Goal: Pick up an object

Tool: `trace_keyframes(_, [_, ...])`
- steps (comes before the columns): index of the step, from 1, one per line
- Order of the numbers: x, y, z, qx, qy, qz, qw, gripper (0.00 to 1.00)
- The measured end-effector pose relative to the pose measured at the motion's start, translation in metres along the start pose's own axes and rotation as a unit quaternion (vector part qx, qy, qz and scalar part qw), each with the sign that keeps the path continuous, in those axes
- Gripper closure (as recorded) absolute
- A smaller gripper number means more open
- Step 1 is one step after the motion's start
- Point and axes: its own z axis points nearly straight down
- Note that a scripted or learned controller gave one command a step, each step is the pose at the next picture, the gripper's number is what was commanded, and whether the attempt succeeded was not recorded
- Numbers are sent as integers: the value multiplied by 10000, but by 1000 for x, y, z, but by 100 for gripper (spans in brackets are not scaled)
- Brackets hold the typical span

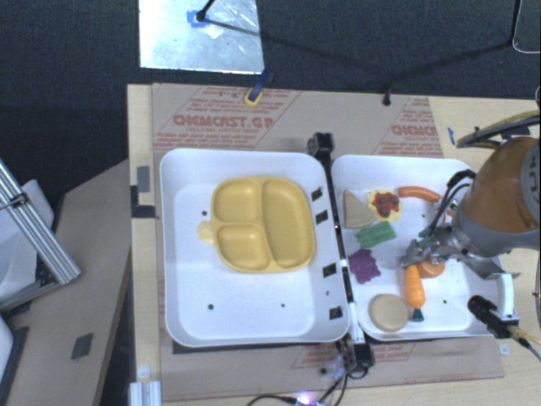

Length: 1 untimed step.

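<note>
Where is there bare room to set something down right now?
Left bin: bare floor all around the yellow divided plate, widest along the front below it. Right bin is crowded: pizza slice, green piece, purple piece, carrot, round cookie, with the gripper among them.

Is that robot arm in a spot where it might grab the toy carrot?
Probably yes. The gripper hangs in the right bin, just above the carrot, whose top lies uncovered. An orange slice close by and the round cookie beside the carrot might get nudged.
</note>
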Motion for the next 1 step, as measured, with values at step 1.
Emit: trace_keyframes(1, [-6,-7,-49,90,59,-6,9999,100])
